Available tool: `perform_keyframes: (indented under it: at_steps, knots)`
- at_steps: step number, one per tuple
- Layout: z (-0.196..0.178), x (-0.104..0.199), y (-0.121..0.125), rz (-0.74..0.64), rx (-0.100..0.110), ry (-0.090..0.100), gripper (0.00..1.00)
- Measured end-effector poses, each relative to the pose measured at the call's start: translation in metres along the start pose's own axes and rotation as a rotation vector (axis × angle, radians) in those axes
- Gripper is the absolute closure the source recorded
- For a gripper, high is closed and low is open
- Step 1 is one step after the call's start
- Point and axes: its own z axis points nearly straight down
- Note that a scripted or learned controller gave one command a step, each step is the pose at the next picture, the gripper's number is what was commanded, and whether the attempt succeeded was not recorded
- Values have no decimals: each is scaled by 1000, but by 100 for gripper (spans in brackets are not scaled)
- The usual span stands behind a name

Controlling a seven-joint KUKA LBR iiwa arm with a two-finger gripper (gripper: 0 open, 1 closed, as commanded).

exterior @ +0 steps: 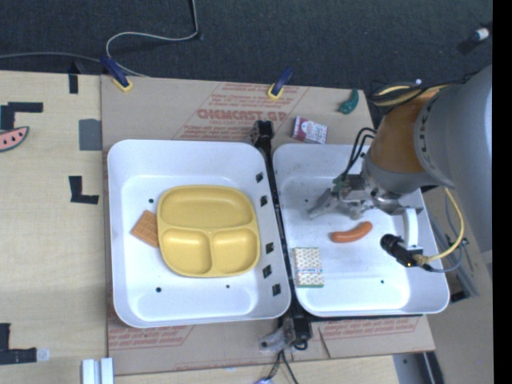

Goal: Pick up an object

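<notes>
In the right bin [400, 298] an orange sausage [352, 233] lies on the floor near the middle. My gripper [340, 209] hangs just above and left of it, open, with nothing between its fingers. One grey finger [320, 207] slants out to the left. A small printed packet [308, 266] lies near the bin's front left corner. In the left bin [132, 294] sits a yellow divided plate [210, 230], and a tan cracker [145, 229] peeks out from under its left edge.
The grey arm with its orange band [400, 142] covers the right bin's far right corner. A black cable and connector [404, 252] hang by the right wall. A small red packet [308, 130] and a green clip [349, 101] lie on the cardboard behind the bins.
</notes>
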Motion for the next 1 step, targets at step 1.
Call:
perform_keyframes:
  at_steps: [1]
  knots:
    - [0,6,6,0,1,1,0]
